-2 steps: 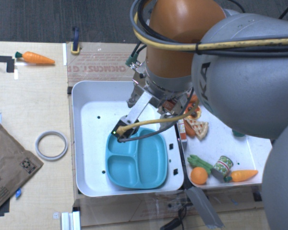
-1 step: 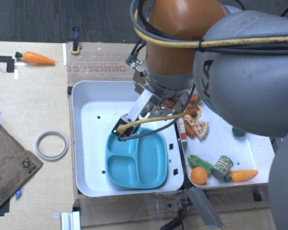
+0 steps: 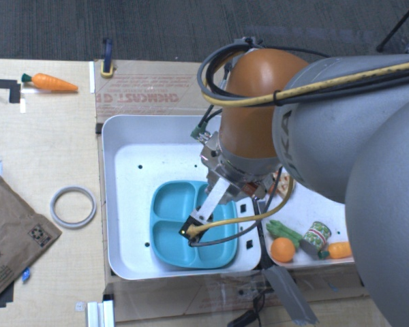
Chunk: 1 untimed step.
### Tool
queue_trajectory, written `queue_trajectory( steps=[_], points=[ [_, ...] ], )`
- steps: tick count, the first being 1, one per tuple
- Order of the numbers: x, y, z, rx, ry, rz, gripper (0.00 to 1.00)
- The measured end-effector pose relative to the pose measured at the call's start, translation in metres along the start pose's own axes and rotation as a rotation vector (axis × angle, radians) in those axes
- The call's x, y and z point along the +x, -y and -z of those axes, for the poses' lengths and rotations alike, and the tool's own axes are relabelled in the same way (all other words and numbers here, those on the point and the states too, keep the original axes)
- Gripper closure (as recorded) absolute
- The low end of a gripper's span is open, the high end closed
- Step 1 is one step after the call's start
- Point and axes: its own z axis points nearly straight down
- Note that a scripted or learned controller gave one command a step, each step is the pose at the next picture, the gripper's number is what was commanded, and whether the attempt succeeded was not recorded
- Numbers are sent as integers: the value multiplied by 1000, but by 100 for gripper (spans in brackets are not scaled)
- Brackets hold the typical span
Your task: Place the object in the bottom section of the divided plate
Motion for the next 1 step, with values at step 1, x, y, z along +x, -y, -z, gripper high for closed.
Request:
queue_trajectory(
  steps=[1],
  points=[
    [0,0,0,0,0,0,0]
  ],
)
